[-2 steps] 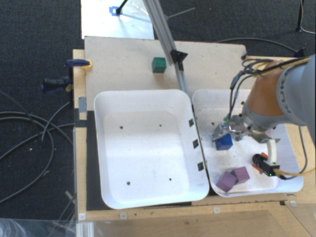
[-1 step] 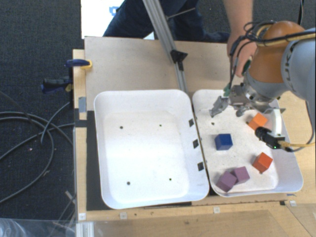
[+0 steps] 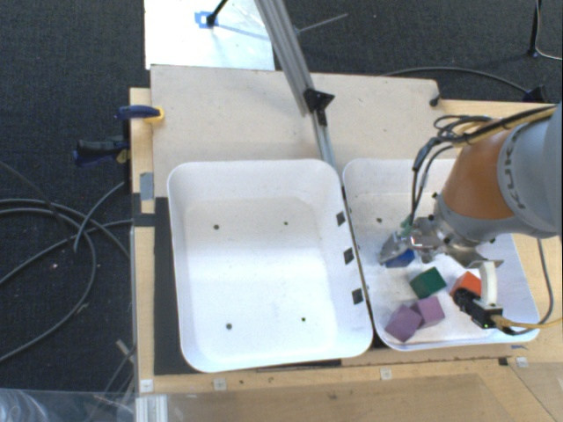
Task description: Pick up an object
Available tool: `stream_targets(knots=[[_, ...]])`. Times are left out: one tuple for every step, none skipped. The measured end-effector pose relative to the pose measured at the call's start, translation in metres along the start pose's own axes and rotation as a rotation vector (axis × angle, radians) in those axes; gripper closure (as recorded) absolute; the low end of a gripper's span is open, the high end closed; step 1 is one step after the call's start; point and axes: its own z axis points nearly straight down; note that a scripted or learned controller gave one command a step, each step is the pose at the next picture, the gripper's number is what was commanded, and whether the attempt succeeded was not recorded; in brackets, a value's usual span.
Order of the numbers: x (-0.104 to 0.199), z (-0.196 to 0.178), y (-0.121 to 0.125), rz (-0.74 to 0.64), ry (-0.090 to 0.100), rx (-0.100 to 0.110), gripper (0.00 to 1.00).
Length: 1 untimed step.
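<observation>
The bench (image 3: 229, 117) carries 2 white bins. The arm (image 3: 501, 183) is lowered into the right bin (image 3: 374, 187), the claw (image 3: 412, 246) beside a blue object (image 3: 396, 256); its opening cannot be told. Near the front edge are seen a green block (image 3: 427, 282) and 2 purple blocks (image 3: 415, 316).

Bright, even light; bins glare, slightly soft.

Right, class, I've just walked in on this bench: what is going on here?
A grey arm with an orange band reaches into the right bin, its gripper low over a blue object. Nearby lie a green block, two purple blocks and an orange piece. Nothing looks lifted yet.
</observation>
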Motion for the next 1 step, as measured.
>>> stream_targets(knots=[[0.0019, -0.0153, 0.0042, -0.006, 0.0, -0.011, 1.0]])
